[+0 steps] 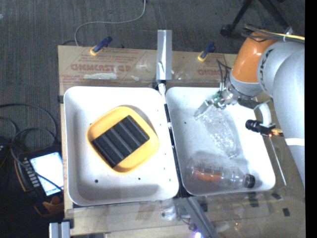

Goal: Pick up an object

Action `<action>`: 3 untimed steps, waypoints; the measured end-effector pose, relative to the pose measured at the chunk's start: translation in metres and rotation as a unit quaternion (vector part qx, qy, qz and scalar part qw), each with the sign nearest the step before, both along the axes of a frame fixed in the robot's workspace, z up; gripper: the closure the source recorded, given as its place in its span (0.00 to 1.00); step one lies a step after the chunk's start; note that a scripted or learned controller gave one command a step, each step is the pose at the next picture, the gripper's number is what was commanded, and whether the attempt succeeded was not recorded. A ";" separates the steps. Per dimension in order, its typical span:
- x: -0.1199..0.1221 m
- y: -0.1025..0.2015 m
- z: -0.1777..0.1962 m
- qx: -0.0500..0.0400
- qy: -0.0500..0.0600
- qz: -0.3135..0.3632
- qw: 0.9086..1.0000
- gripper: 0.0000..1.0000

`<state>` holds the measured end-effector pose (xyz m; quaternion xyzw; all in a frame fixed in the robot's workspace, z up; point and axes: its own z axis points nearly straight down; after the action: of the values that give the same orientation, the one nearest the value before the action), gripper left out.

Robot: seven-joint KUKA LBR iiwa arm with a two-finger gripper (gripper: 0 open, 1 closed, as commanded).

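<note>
In the right bin (185,133) a crumpled clear plastic bottle (220,130) lies slanted, its narrow end pointing to the upper left. My gripper (219,99) is down at that upper end, touching or just above it; the clear plastic and the wrist hide the contact. A second clear bottle (218,173) with an orange label and a black cap lies along the bin's near wall. A yellow block with a black ribbed top (123,138) rests in the middle of the left bin (79,177).
The grey arm with its orange band (250,66) comes in over the right bin's far right corner. A black and orange fitting (260,127) sticks out at the bin's right rim. A metal divider post (164,58) stands behind the bins.
</note>
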<state>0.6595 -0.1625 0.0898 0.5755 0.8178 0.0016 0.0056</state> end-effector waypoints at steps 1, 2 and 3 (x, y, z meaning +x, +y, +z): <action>-0.056 -0.004 0.001 0.000 0.001 0.026 1.000 0.00; -0.133 -0.021 0.016 0.002 0.006 0.034 0.999 0.00; -0.072 -0.017 0.024 0.002 0.005 -0.016 1.000 0.00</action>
<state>0.5877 -0.1795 0.1141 0.5885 0.8085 0.0003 -0.0002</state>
